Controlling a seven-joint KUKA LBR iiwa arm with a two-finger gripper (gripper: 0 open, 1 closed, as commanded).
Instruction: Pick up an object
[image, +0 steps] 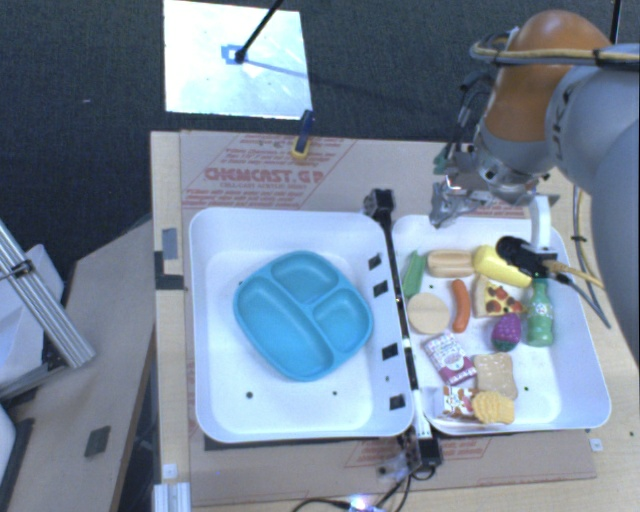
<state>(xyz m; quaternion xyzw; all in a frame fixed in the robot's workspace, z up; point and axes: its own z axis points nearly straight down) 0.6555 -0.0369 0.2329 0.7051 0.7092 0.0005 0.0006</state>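
I see the gripper (452, 208) hanging over the far edge of the right bin (580, 395), its fingers slightly apart and holding nothing. The toy food sits below it, the bun (450, 263) nearest, beside the sausage (460, 305).

You've got 2 white bins (215, 400). Left: 1 blue tray (302, 314). Right: approx 12 toy foods, incl. 1 sausage (460, 305), 1 pizza slice (497, 298), 1 grape bunch (507, 331), 1 green bottle (540, 313), 2 snack pkts (449, 357).
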